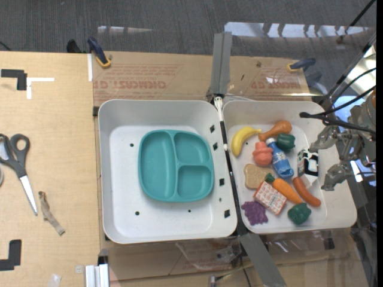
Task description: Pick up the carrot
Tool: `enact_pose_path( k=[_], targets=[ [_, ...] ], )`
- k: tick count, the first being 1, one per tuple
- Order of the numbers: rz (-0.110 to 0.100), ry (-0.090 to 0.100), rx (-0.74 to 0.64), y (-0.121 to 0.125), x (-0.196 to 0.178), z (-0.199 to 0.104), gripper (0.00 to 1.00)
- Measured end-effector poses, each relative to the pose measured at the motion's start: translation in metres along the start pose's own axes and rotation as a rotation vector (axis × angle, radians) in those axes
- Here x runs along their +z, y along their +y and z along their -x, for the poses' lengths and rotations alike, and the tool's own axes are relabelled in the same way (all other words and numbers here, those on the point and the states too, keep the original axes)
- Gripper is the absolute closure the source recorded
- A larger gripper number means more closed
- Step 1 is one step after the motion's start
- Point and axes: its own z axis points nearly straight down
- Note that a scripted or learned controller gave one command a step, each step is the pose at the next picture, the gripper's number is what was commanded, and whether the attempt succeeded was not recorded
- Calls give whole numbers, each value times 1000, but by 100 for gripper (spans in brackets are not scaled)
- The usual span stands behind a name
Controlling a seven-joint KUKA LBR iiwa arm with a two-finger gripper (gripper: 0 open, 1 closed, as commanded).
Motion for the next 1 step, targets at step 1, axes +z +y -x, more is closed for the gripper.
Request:
enact_pose_path(
  k=[1],
  targets=[
    [0, -1, -11, 42, 153, -13, 0]
  ],
)
